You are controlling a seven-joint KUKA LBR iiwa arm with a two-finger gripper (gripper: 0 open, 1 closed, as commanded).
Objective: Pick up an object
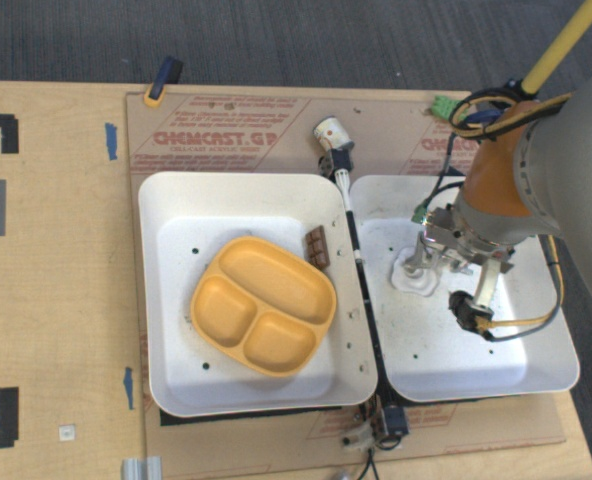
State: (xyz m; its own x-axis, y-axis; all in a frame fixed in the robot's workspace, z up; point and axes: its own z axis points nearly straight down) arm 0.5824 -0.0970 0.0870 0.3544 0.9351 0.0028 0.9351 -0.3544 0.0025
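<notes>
My gripper (419,265) reaches down into the right bin (496,368), near its left-centre. Right under it lies a small pale, translucent object (414,282), partly covered by the gripper; I cannot tell whether they touch. In the left bin (176,368) a yellow three-compartment plate (264,305) lies flat in the middle. A small brown bar (317,247) rests beside the plate's upper right rim, close to the wall between the bins.
The grey arm with its orange band (496,183) comes in over the right bin's upper right corner. A white and black fitting (332,138) sits behind the bins on the cardboard sheet. A blue and yellow clip (162,80) lies at the far left of the cardboard.
</notes>
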